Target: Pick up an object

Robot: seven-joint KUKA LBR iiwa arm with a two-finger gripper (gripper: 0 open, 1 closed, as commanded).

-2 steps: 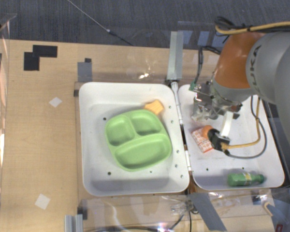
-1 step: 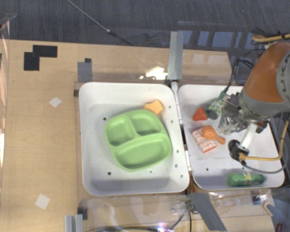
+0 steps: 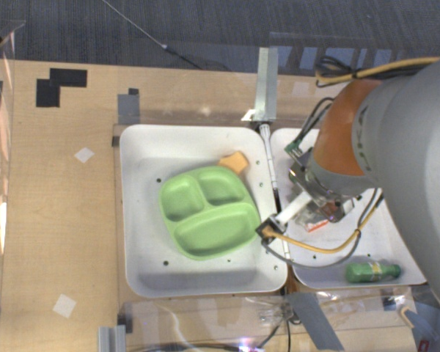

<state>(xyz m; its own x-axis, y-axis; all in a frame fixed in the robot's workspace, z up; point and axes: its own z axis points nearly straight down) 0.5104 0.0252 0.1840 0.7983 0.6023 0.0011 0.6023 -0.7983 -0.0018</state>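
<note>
A green plate (image 3: 209,211) with 3 compartments lies askew in the left bin (image 3: 136,218) of 2. A tan block (image 3: 235,161) sits at the plate's upper right rim. Right of the plate, the gripper (image 3: 324,210) hangs low over the right bin (image 3: 385,233); whether it is parted or closed cannot be told. A green bottle (image 3: 372,271) lies further right of the plate and lower.

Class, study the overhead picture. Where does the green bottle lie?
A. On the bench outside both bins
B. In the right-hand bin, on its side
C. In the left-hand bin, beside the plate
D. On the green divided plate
B: the green bottle lies on its side in the right-hand bin, near that bin's bottom edge in the view.
</note>
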